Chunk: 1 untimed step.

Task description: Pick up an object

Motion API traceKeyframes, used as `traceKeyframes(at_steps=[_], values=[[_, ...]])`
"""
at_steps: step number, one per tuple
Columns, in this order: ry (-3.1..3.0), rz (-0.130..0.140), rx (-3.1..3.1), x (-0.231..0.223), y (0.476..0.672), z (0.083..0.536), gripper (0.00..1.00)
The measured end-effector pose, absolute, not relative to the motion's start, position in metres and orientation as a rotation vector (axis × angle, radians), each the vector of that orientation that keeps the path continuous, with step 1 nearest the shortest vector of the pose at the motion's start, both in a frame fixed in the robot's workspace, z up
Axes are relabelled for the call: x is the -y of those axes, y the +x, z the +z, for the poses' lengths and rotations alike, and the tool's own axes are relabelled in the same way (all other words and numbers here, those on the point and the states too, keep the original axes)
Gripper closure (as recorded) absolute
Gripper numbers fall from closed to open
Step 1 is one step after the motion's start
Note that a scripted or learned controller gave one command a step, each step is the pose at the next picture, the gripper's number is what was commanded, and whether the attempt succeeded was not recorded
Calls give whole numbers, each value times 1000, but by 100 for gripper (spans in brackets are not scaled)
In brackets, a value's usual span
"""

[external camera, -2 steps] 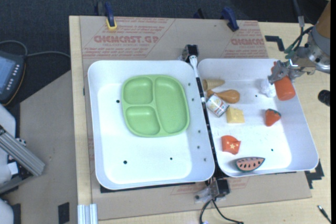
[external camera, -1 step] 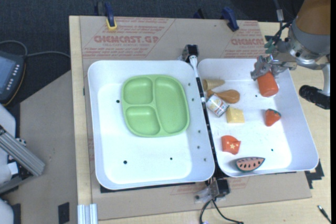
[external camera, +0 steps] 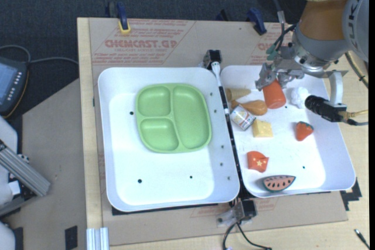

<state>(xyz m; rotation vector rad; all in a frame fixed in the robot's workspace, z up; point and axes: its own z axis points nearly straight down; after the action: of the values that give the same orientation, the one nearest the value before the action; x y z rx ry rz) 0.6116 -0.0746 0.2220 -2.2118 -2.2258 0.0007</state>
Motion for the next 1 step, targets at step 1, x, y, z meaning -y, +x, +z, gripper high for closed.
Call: traceKeyframes(at_steps=[1], values=[[-2213, -3, 2229, 11, 613, 229, 100]])
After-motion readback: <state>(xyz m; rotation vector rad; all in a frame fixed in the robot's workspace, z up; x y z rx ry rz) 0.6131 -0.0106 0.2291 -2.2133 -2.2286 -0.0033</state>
